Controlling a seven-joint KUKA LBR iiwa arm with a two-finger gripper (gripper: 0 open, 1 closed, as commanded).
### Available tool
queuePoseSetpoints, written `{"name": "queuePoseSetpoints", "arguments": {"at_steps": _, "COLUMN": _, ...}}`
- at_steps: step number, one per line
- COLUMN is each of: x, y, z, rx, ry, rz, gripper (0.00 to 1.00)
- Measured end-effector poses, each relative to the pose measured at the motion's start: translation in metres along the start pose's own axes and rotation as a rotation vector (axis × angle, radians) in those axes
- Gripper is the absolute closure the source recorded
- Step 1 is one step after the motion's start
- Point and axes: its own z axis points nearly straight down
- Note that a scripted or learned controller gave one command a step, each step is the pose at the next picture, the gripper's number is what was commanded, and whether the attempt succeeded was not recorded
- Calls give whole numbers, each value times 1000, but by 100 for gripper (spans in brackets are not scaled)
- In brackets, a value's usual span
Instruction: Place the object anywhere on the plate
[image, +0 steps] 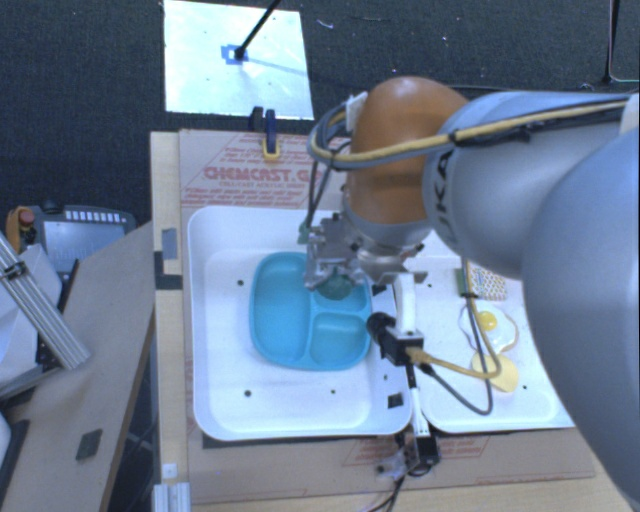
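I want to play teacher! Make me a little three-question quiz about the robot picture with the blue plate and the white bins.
1. True or false: the blue plate lies in the left white bin.
2. Which is in the right white bin? A) a fried egg toy B) a red car C) a green cup
3. Fill in: the gripper hangs over the plate's ______ edge (upper or lower in the picture).

Key: 1 true. 2 A. 3 upper; a teal thing sits right under the gripper there, and I cannot tell whether the gripper grips it.
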Motion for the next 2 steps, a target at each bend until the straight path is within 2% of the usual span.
{"name": "queuePoseSetpoints", "arguments": {"at_steps": 1, "x": 50, "y": -17, "z": 13, "rx": -1, "ry": -1, "rz": 0, "gripper": 100}}
{"name": "queuePoseSetpoints", "arguments": {"at_steps": 2, "x": 47, "y": -16, "z": 12, "rx": -3, "ry": -2, "rz": 6, "gripper": 0}}
